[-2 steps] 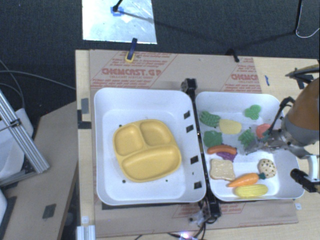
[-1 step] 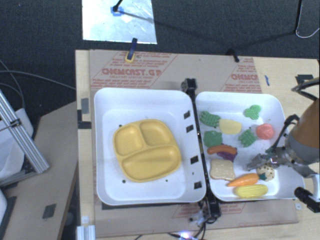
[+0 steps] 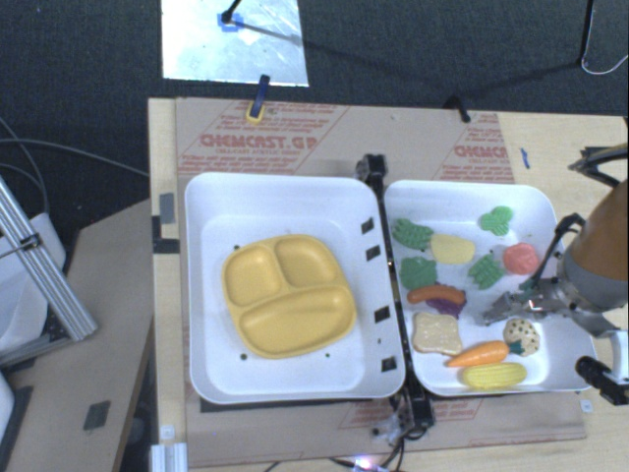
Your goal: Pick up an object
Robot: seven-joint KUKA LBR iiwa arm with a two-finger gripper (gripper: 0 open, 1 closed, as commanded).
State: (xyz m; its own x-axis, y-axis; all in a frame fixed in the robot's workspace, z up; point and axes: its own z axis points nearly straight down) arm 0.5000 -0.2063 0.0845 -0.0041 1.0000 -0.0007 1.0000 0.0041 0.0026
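The right white bin [image 3: 550,205] holds several toy foods: green leafy pieces [image 3: 413,233], a yellow piece [image 3: 452,249], a pink round piece [image 3: 521,259], a sausage [image 3: 435,294], a bread slice [image 3: 436,332], a carrot [image 3: 477,354], a corn cob [image 3: 493,375] and a speckled ball [image 3: 522,335]. My gripper [image 3: 499,309] reaches in from the right, low over the bin. It sits just above the speckled ball and below a green piece [image 3: 486,269]. Nothing is visibly held in it.
The left white bin [image 3: 211,205] carries a yellow divided plate [image 3: 288,294]. A black hinge strip [image 3: 385,273] runs between the two bins. A metal frame [image 3: 39,264] stands at the far left, off the bench. The arm's body [image 3: 600,273] covers the right bin's right edge.
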